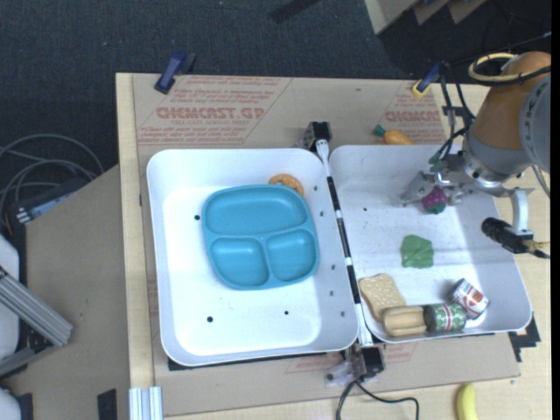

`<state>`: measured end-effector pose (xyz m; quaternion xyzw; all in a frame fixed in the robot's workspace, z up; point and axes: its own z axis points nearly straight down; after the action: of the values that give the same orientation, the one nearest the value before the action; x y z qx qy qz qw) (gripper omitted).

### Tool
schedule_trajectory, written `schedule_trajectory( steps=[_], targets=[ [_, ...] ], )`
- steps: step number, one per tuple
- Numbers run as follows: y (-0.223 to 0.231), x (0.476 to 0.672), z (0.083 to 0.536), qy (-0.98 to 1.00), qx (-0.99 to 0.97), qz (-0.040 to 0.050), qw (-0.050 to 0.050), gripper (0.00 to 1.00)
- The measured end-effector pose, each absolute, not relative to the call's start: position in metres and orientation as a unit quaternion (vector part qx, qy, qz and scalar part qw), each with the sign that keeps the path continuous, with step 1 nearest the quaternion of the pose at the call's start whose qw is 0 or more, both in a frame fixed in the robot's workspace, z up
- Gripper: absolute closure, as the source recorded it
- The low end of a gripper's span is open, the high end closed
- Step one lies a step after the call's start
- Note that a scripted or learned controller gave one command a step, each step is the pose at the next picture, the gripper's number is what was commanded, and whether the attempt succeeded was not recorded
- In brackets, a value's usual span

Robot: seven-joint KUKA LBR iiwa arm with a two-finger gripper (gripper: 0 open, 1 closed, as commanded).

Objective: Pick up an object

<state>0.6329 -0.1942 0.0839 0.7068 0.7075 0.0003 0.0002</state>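
Observation:
My gripper (435, 189) is low in the back part of the right bin (516, 274), at the end of the grey arm with its orange band (507, 103). A small purple object (435, 200) lies right at the gripper's tip, partly covered by it. Nearer the front of this bin are a green lump (417, 251), a slice of bread (381, 290), a tan bun (403, 320), a green-labelled can (446, 317) and a red-and-white can (471, 297).
The left bin (175, 261) holds a blue divided plate (260, 235) with a small brown ring-shaped piece (286, 182) behind it. A small orange item (395, 136) lies on the bench behind the right bin. A black part of the arm (512, 234) juts over the right bin's edge.

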Motion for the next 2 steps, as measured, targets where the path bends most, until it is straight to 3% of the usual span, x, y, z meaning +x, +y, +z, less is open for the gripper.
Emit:
schedule_trajectory(
  steps=[1, 2],
  targets=[
    [-0.195, 0.634, 0.096, 0.708, 0.706, 0.0008, 0.003, 1.0],
    [-0.105, 0.637, 0.085, 0.708, 0.706, 0.0008, -0.001, 1.0]
  ],
)
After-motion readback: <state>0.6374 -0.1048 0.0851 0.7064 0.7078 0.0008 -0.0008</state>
